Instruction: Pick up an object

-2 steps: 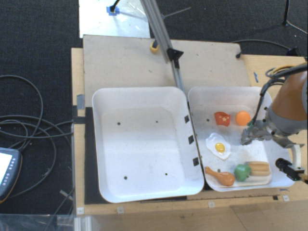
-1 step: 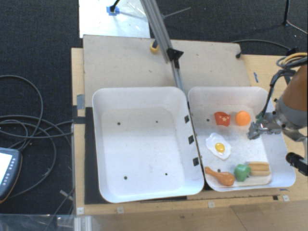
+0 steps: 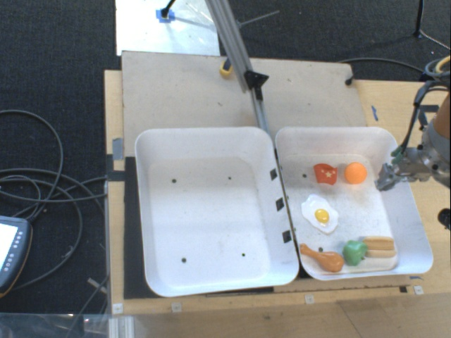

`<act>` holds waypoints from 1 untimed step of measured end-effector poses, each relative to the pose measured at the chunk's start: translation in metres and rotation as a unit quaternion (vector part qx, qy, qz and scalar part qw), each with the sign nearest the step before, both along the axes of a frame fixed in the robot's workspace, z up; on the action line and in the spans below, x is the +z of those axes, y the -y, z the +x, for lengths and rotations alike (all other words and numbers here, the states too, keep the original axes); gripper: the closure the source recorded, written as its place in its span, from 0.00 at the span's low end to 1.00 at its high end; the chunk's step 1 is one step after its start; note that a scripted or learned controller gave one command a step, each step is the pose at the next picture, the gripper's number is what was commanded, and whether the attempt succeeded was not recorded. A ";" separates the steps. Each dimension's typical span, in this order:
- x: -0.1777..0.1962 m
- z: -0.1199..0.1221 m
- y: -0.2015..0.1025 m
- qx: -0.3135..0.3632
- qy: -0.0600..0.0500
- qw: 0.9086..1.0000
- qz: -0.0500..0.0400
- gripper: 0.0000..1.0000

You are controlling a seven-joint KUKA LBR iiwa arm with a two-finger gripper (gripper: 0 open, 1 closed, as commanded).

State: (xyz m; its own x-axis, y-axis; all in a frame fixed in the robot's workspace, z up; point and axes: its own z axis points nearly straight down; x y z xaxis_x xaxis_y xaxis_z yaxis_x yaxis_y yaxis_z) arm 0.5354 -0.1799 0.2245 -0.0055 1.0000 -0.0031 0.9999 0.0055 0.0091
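A: Starting at the far left, what's hard to read?

B: A device with a lit screen (image 3: 8, 248) is cut off by the left edge of the frame, with dark cables (image 3: 49, 189) looping over the floor beside it.

A: And on the worktop (image 3: 183, 83)?

B: The left bin (image 3: 204, 210) takes the middle of the frame. The right bin (image 3: 352, 143) holds the objects. Along its upper part sit a small red piece (image 3: 325, 174), too small to identify, and just right of it an orange ball (image 3: 356, 173). Below them lies a fried egg toy (image 3: 320, 214), white with a yellow yolk. Along the lower rim are a brown drumstick (image 3: 323, 258), a green piece (image 3: 354, 251) of unclear shape, and a hot dog toy (image 3: 379, 246) touching it.

A: The gripper?

B: The gripper (image 3: 387, 177) sits at the bin's right rim, near the orange ball but apart from it. It's small and dark; I can't tell its state. The arm (image 3: 433, 150) is cut off by the right edge.
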 end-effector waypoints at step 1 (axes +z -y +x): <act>0.027 0.001 0.000 0.000 -0.002 1.000 0.001 1.00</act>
State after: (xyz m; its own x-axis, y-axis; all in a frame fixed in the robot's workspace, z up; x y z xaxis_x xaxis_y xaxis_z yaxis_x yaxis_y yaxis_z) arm 0.5368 -0.1803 0.2511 -0.0056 1.0000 -0.0016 1.0000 0.0056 0.0049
